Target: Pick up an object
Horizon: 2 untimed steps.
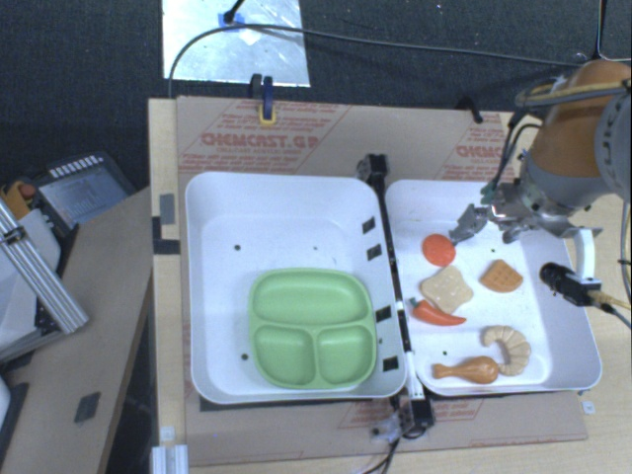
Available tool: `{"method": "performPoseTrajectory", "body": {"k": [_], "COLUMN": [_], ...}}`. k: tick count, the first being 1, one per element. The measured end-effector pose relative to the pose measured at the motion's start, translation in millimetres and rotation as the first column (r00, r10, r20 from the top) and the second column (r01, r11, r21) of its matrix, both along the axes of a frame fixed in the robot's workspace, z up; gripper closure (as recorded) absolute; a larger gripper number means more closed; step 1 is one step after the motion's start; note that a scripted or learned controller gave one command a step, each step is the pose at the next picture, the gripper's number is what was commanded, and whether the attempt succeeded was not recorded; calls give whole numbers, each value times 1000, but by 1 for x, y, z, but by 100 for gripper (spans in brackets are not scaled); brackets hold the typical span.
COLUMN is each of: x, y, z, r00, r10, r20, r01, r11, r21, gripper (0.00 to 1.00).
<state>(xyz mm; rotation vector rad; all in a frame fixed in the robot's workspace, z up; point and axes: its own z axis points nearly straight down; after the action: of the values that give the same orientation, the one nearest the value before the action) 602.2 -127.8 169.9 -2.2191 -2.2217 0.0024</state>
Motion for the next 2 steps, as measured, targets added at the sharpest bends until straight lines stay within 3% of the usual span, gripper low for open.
{"method": "performPoseTrajectory", "body": {"k": [2], "x": [6], "y": [-3], "z": [-86], "r00": [1000], "r10": [0], "r20": [4], "r01": [0], "r11": [1000], "r21": [0], "gripper": [0]}}
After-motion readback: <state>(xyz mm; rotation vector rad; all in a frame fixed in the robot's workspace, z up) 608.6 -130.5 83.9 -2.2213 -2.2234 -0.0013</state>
